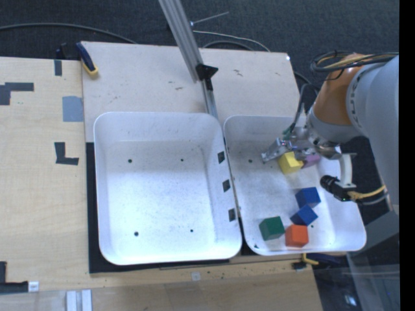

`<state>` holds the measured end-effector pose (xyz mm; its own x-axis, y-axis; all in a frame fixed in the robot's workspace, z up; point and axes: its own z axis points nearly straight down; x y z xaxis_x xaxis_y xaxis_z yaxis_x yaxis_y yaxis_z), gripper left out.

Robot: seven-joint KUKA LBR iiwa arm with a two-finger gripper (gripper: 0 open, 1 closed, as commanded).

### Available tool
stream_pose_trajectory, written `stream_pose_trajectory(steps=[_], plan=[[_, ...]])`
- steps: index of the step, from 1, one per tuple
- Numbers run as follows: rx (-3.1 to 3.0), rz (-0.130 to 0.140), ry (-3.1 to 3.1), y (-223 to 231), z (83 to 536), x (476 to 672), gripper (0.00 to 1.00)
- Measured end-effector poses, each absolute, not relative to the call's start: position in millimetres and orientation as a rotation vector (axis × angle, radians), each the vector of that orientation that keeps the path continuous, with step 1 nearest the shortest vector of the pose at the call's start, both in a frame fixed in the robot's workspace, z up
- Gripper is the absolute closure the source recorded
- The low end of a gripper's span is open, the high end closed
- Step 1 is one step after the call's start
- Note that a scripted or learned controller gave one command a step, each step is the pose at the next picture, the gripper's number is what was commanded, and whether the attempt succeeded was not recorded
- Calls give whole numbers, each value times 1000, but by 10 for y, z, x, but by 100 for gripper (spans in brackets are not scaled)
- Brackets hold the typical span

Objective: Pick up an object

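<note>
Apparently the pincer [287,151] sits low in the right bin [259,180], touching the yellow block [290,163]; whether it grips, I cannot tell. Likely light, rigid and smooth-sided, the block is best squeezed across two opposite flat faces.

Both bins were white, the left bin [159,186] speckled with dark flecks and the right bin [259,180] likewise. In the right one lay a yellow block [290,163], a pink piece [312,160] beside it, two blue blocks [307,197] [303,215], a green block [272,228] and an orange-red block [297,236]. The desk [39,173] was pale wood (with grey and black tape marks at the frame's left). The arm [363,102] was grey, banded orange.
</note>
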<state>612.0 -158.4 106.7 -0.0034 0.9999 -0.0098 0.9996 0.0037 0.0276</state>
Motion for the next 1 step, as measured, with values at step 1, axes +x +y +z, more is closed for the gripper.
stream_pose_trajectory(steps=[1], plan=[[2191,26,2202,-1571,1068,6077,0]])
